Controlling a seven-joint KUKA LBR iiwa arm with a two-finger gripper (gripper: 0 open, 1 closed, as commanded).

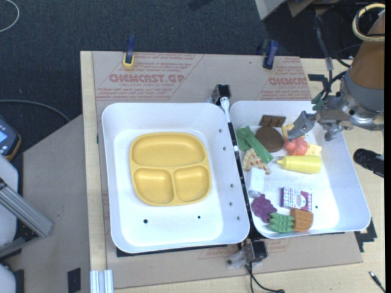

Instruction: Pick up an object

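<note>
- The end effector (303, 127) hangs over the upper part of the right bin (351, 182), above the crowded group of toy foods. The slanted view blurs its tip, so it cannot be told whether it stands apart or together, and nothing is seen clamped in it.
- No single target is named by the task. The candidates all lie in the right bin: a brown round piece (269, 138), a dark chocolate bar (272, 121), a red piece (296, 146), a yellow mustard bottle (300, 163), a green leafy piece (250, 141), a tan waffle-like piece (252, 159), a purple grape cluster (263, 207), a purple-and-white carton (296, 198) and a green and orange pair (291, 221) near the lower rim.
- Risk of a crowded grasp: the brown round piece, the red piece and the mustard bottle lie touching or just beside one another below the end effector. A descent here is likely to land on a neighbour, push the pieces aside, or pinch two at once.
- Risk of slipping: the rounded bottle and the domed brown piece probably roll or squirt out of a closing grip that is off-centre.
- Risk of a flat miss: the chocolate bar lies low against the bin floor and may offer no edge to catch.
- The left bin (116, 182) carries a yellow divided plate (170, 166), well apart from the end effector; it plays no evident part in the pick.
- Both bins rest on the counter (91, 102).
</note>
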